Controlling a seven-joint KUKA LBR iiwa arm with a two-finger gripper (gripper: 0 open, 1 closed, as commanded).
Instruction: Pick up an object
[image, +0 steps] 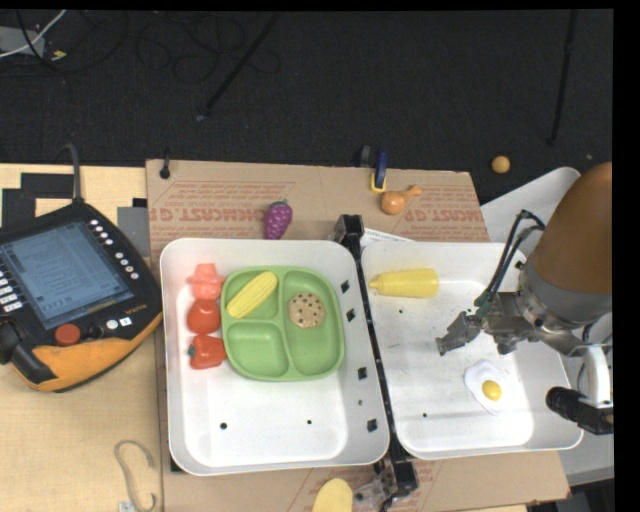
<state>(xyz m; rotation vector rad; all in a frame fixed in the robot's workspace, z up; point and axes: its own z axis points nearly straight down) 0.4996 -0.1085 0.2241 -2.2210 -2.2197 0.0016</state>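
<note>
The divided plate (283, 345) sits in the left bin (262, 435), corn (250, 293) at its ten o'clock, cookie (306, 311) at one. The right bin (432, 425) holds a bottle (404, 284) at eleven and an egg (487, 388) at four.

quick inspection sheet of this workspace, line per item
surface: two white bins side by side on cardboard
job's things: yellow bottle and fried egg in right bin; green tray with corn and cookie, red toys beside it, in left bin
clutter: grapes, pear, lemon outside bins
grippers: gripper low over right bin, left of egg, holding nothing
cables: black leads along arm
surroundings: pendant at left, dark floor behind
</note>
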